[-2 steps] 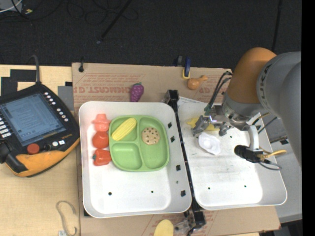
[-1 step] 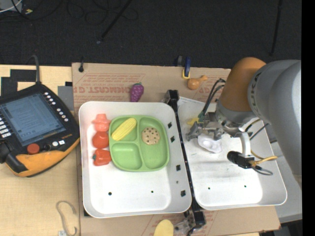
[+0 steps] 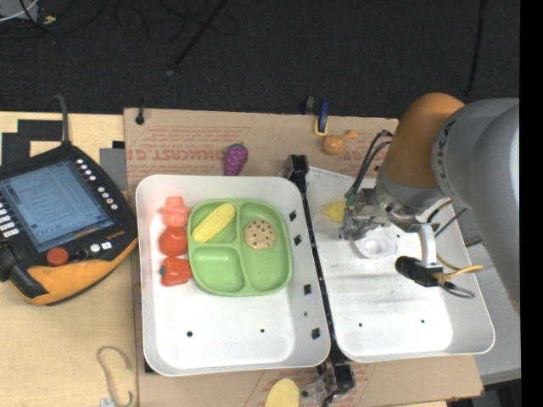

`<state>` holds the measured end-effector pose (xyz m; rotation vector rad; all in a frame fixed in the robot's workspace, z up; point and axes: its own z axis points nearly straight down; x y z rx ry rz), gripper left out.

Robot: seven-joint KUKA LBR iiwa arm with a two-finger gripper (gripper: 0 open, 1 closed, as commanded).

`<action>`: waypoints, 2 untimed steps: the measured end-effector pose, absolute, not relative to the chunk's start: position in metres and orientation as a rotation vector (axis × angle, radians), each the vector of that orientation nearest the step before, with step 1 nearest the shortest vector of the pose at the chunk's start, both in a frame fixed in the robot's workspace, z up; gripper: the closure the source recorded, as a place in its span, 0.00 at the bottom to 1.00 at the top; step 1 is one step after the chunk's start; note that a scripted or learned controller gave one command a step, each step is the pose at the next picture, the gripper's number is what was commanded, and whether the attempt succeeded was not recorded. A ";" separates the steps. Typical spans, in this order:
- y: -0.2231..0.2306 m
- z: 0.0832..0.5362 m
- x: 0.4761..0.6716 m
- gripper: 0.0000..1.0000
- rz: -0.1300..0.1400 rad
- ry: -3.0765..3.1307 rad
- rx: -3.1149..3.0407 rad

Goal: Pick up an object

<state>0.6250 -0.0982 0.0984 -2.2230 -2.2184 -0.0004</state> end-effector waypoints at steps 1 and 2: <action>-0.094 0.147 0.618 1.00 -0.002 -2.220 -2.224; -0.085 0.199 0.622 1.00 -0.004 -2.223 -2.223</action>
